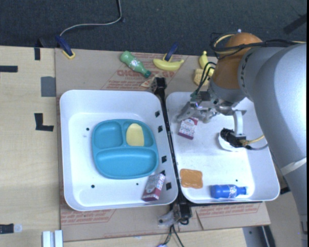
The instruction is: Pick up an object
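Sitting on a cardboard-covered bench (26,153) beside dark carpet, 2 white bins meet at a black divider (165,133). Right of that divider, the gripper (195,112) hangs low in the right bin (257,189); whether it is released or clenched, I cannot tell. A small pink packet (188,128) lies just below it.

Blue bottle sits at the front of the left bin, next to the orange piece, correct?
Not quite: the camera view shows the blue bottle at the front of the right bin, not the left one. It does lie next to the orange piece.
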Action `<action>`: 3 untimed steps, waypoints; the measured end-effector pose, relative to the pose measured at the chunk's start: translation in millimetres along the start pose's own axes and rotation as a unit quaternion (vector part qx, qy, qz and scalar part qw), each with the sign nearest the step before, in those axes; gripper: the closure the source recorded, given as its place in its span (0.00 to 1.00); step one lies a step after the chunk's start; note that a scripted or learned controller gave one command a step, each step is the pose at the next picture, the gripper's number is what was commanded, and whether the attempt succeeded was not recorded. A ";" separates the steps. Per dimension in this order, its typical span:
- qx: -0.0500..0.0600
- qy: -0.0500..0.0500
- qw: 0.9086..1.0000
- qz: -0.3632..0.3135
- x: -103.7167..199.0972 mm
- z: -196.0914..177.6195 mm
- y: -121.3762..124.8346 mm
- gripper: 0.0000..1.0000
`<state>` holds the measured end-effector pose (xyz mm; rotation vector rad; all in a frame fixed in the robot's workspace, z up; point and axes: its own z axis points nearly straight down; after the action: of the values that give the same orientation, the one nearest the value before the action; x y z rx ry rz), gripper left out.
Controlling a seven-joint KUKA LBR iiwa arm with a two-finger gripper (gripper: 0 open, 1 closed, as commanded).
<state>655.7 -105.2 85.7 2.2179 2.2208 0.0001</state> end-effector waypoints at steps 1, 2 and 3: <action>0.000 0.000 1.000 0.000 8.4 -0.2 -18.4 0.00; 0.000 0.001 1.000 0.000 -6.2 0.2 13.5 0.00; 0.000 0.000 1.000 0.000 11.4 0.5 5.8 0.00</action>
<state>661.5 -93.7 85.2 2.2186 2.2213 -0.0007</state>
